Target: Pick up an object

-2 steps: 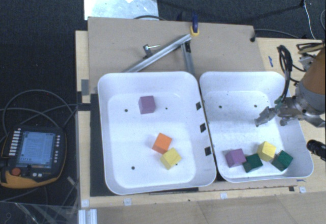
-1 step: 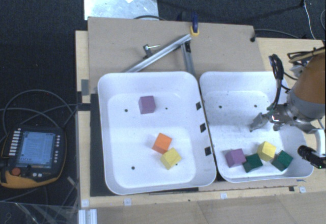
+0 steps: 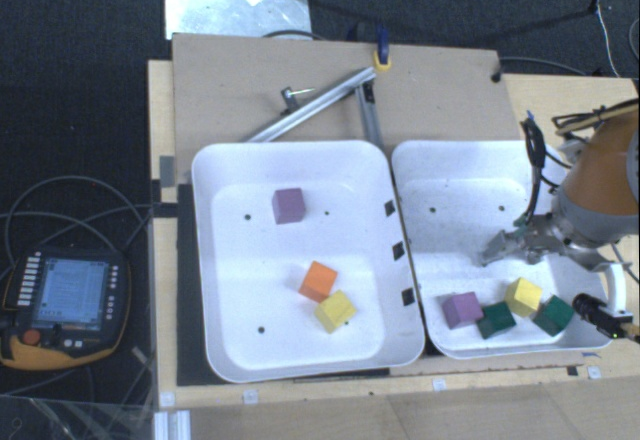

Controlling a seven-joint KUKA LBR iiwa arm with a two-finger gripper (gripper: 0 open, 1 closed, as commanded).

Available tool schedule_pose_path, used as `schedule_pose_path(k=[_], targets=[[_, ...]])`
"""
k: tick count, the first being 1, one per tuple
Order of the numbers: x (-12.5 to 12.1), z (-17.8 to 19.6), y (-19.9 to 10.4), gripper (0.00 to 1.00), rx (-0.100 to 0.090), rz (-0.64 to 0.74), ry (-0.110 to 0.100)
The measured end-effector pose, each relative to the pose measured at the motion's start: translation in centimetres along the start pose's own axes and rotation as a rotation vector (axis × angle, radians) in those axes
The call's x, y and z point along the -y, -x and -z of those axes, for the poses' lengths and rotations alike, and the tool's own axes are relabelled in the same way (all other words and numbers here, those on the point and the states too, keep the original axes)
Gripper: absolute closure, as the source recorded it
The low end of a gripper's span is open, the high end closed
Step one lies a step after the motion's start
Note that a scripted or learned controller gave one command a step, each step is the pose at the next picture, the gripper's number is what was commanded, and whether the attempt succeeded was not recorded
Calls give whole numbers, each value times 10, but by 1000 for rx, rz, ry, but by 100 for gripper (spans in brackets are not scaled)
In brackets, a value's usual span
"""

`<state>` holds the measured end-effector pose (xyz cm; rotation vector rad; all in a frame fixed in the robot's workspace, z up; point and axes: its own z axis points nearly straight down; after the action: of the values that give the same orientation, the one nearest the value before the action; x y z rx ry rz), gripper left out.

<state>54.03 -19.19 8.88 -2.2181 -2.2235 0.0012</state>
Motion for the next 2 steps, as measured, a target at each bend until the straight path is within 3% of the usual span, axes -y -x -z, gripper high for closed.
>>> schedule_pose_path(k=[1,2], targets=[[-2,13,1,100,2,2,6],[-5,59,-6,100,2,3,7]])
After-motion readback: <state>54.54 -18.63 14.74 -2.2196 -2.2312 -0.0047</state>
